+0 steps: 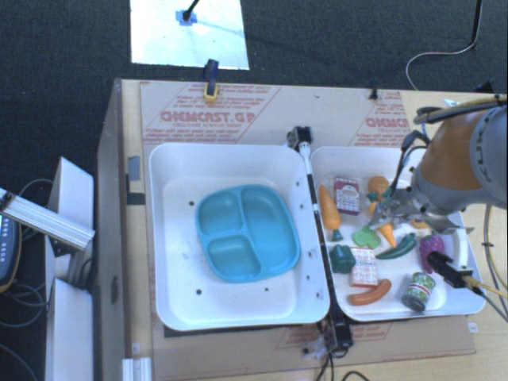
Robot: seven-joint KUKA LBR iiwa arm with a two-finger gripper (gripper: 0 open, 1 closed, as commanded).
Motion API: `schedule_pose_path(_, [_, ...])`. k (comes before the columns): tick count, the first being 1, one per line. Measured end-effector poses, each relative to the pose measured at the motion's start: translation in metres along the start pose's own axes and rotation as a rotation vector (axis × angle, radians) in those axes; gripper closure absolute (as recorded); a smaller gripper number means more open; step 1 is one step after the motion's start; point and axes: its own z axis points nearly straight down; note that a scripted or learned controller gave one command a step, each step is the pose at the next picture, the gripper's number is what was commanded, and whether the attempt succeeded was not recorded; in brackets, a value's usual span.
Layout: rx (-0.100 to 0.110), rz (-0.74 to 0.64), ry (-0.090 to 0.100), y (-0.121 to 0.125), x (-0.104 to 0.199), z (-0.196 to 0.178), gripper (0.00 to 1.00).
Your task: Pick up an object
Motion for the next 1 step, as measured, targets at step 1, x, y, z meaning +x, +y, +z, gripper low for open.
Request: schedule_pose_path(1, [0.005,-0.003,0.002,0.0361,0.1132,-0.087,1.0])
